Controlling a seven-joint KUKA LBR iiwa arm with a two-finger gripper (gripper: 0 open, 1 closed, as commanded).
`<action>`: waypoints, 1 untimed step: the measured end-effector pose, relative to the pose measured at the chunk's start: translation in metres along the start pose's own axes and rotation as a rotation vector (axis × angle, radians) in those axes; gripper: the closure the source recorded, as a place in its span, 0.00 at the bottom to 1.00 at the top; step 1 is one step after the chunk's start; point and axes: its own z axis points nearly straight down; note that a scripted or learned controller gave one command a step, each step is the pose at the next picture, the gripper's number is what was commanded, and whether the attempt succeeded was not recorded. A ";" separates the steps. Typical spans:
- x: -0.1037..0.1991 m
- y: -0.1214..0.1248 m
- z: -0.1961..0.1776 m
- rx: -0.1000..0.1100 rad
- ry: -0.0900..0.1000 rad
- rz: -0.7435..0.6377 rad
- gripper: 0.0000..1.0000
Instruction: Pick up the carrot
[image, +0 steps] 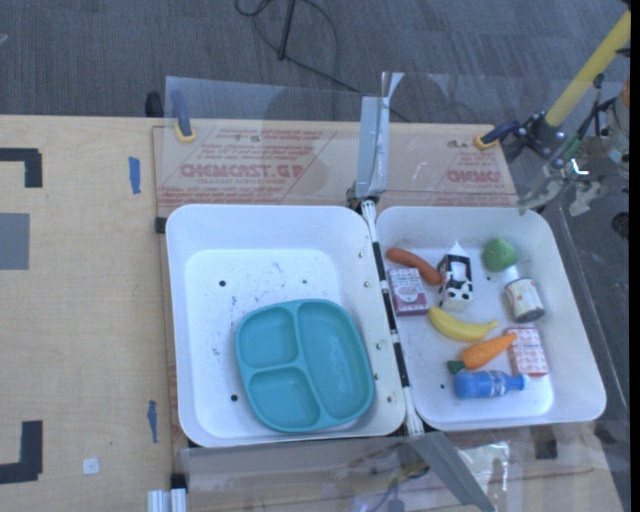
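The carrot (488, 350) is a short orange piece lying at a slant in the right bin (575, 330), towards its near side. It sits between a yellow banana (460, 325) on its far-left side and a blue bottle (487, 384) just below it. Its right end touches a pink-and-white packet (530, 352). Nothing covers it.
The right bin also holds a red-orange sausage (413, 263), a pink carton (407, 292), a black-and-white cow figure (455, 278), a green ball (499, 253) and a small can (523, 298). A teal divided plate (303, 365) lies in the left bin (200, 300). A yellow pole (590, 70) with metal hardware stands beyond the far right corner.
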 end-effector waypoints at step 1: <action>0.000 -0.080 0.091 0.000 0.000 0.155 0.00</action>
